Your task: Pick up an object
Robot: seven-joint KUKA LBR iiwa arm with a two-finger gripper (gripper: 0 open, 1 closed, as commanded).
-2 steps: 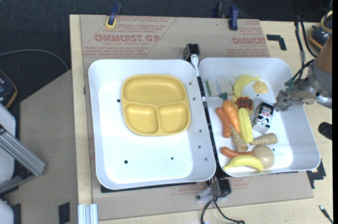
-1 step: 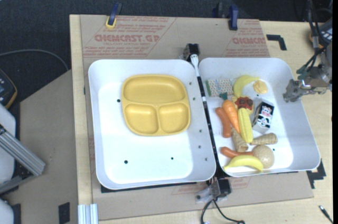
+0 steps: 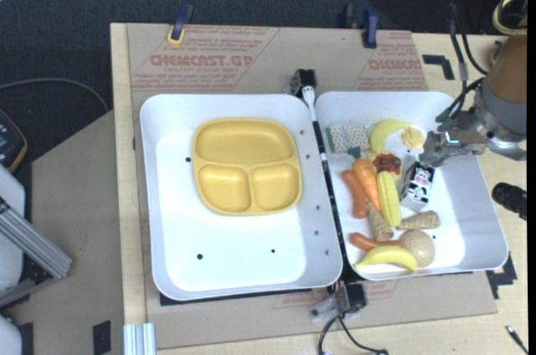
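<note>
The right bin (image 3: 469, 203) holds a heap of toy foods. A yellow banana (image 3: 388, 259) lies at the front, with a beige round piece (image 3: 418, 246) and a knobbly tan root (image 3: 420, 221) just behind it. An ear of corn (image 3: 388, 196), an orange carrot (image 3: 365, 176) and a small red fruit (image 3: 385, 163) lie in the middle. At the back sits another yellow fruit (image 3: 390, 132). My gripper (image 3: 417, 184) points down into the bin just right of the corn and above the tan root. Nothing shows held in it.
The left bin (image 3: 167, 203) bears a yellow divided plate (image 3: 248, 164). A speckled packet (image 3: 347, 136) lies at the back left of the right bin. The grey arm (image 3: 502, 106) comes in over that bin's right rim. Clamps (image 3: 177, 27) stand at the board's far edge.
</note>
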